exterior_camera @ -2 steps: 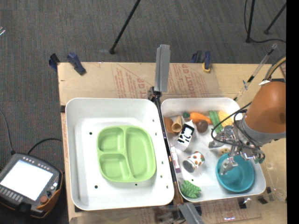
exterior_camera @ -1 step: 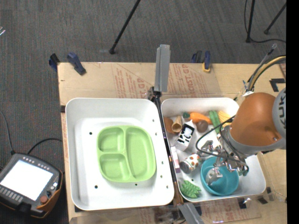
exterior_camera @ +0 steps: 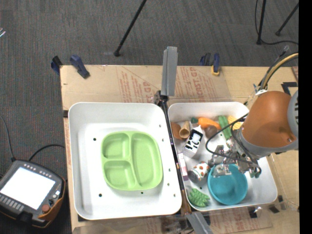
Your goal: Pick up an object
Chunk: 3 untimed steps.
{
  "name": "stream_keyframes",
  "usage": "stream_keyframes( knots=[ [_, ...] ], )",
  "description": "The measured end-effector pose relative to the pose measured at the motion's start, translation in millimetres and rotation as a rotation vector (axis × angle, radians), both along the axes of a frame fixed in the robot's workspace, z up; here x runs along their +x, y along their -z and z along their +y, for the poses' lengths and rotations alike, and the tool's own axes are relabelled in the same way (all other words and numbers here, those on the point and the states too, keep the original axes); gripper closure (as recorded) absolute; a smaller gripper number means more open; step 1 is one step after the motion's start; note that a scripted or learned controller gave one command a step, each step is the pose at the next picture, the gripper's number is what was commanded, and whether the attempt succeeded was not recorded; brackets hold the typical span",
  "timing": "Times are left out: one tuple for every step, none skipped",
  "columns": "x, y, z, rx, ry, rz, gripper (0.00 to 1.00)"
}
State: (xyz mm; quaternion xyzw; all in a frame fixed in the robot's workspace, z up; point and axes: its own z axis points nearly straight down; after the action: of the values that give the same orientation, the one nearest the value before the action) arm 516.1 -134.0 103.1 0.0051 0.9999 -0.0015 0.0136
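Observation:
The right bin holds several small objects. A blue bowl sits at its front, with a green leaf-shaped toy to its left. A small spotted round object lies just behind that toy. Further back are a white and black box, a brown cone, an orange carrot-like piece and a green piece. My gripper hangs low over the bin at the bowl's back rim, beside the spotted object. The orange wrist band hides the bin's right side.
The left bin holds a light green divided plate. A grey upright post stands behind the gap between the bins. Clamps grip the cardboard-covered bench. A tablet lies on the floor at lower left.

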Motion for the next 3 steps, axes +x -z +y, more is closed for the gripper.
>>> stream_keyframes(
  knots=[
    [-5, 5, 2, 0.004, 0.000, 0.016, 0.00],
    [72, 14, 18, 0.003, 0.175, 0.022, 0.00],
    [100, 9, 29, -0.017, 0.331, 0.007, 0.00]
  ],
)
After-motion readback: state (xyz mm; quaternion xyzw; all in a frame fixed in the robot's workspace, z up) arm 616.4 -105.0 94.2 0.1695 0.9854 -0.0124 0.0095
